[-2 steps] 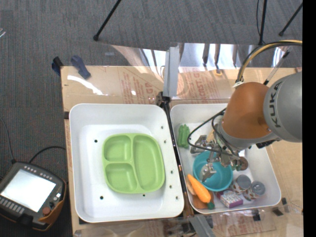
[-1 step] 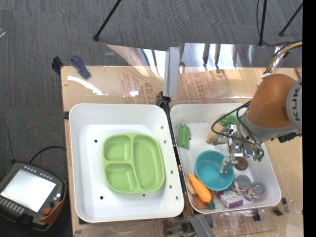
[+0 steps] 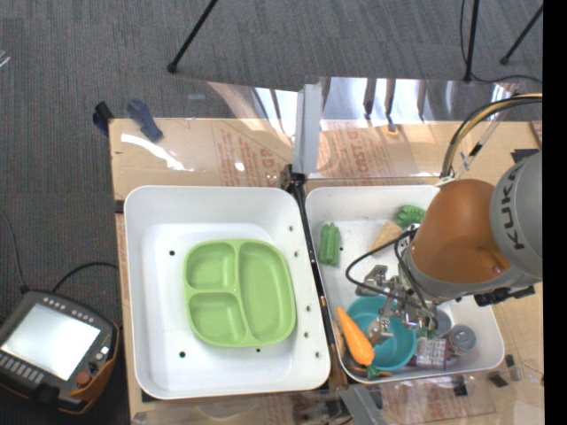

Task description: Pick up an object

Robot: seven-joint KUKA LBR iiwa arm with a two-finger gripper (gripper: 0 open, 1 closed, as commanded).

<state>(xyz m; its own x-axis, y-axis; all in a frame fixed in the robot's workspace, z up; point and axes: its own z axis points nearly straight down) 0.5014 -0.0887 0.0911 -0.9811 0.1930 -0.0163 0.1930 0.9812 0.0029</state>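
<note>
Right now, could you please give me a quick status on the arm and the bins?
Gripper low over the blue bowl in the right bin. Nothing seen held. Carrot leans on the bowl's left edge. Green divided plate alone in the left bin.

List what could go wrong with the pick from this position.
1. The gripper hangs over the blue bowl in a crowded corner of the right bin; closing there may catch the rim and tip the bowl.
2. The carrot leans against the bowl and may get knocked away.
3. The loose cables by the wrist might snag nearby items.
</note>
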